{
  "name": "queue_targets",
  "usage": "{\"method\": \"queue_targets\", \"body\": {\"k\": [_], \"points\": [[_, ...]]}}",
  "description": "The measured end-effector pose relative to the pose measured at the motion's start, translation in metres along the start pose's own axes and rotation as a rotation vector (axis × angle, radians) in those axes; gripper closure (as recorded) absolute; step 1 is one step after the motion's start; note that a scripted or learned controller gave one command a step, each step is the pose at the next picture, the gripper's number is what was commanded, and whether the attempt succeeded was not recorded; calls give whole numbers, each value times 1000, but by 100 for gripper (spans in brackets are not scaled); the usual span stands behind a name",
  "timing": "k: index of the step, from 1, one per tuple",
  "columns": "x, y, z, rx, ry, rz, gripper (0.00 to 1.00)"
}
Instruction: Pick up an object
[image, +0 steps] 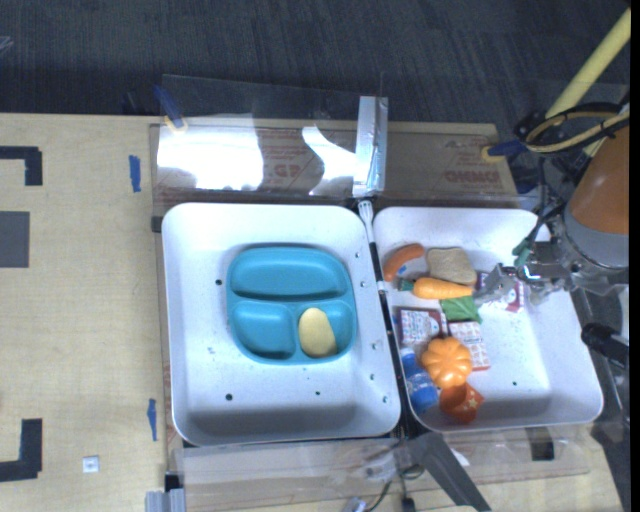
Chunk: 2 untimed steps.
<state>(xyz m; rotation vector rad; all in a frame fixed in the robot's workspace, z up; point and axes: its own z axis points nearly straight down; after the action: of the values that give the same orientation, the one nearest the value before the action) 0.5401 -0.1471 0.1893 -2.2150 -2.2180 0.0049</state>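
Observation:
The right bin (540, 370) holds a heap of toy food along its left side. An orange carrot (440, 289) lies across the heap, with a tan bread piece (452, 264) and an orange-red piece (400, 258) behind it. A green piece (461, 308) and a printed packet (420, 325) lie below the carrot. Nearer the front are a small orange pumpkin (447, 360), a red tomato (461, 400) and a blue item (420, 386). My gripper (497, 284) hangs low over the bin, just right of the carrot's tip and the green piece.
The left bin (190, 300) carries a blue divided plate (285, 275) with a yellow egg-shaped piece (317, 332) in its lower right section. A clear panel (260, 150) stands behind the bins. Yellow and black cables (570, 110) hang at the right, by the arm.

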Motion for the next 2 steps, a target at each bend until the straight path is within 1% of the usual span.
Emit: {"method": "queue_targets", "body": {"k": [1,2], "points": [[13,-41,103,-11,-3,-128,0],[12,-41,95,-11,-3,-126,100]]}}
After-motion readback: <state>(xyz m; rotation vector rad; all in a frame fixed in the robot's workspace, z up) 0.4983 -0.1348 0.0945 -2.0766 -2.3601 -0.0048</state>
